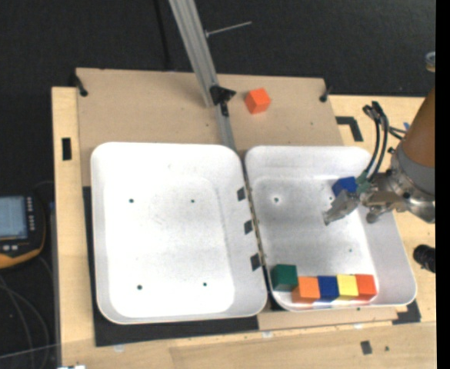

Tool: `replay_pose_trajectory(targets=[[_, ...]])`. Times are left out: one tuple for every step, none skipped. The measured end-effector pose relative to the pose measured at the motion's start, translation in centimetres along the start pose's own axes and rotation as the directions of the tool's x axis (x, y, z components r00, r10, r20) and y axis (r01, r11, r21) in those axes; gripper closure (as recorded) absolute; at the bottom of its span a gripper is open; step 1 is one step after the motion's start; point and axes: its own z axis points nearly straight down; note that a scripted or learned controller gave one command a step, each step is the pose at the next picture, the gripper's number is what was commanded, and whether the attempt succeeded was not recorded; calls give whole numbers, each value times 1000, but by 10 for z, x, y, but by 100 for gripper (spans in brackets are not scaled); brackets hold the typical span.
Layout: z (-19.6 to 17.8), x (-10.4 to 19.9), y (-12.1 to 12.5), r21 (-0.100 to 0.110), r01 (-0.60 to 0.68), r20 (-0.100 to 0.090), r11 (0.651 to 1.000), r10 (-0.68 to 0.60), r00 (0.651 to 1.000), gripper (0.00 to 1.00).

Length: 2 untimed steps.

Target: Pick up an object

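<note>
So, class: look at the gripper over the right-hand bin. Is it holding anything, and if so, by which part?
It cannot be told. The gripper sits right beside a blue block, but no block is seen between its fingers.

An orange cube sits on the bench behind the bins, beside a slanted metal pole

White bins hold green, orange, blue, yellow and seemingly orange-red blocks.
</note>
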Motion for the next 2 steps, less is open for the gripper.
replay_pose_trajectory(targets=[[-11, -1, 1, -4, -2, 1, 1000, 2, 1000, 100], [-169, -25, -16, -9, 1, 4, 1000, -1, 1000, 100]])
